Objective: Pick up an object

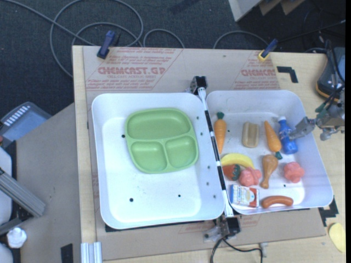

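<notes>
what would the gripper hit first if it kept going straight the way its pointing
The gripper reaches in from the right, angled left and slightly down. The blue bottle in the right bin sits right at its tip, so that likely comes first, with an orange carrot just beyond. Height above the bottle is unclear.

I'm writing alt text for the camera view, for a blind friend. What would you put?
A robot gripper reaches in from the right over a white bin of toy food: two carrots, a banana, a drumstick, a sausage and a blue bottle. The left bin holds a green divided plate.
</notes>
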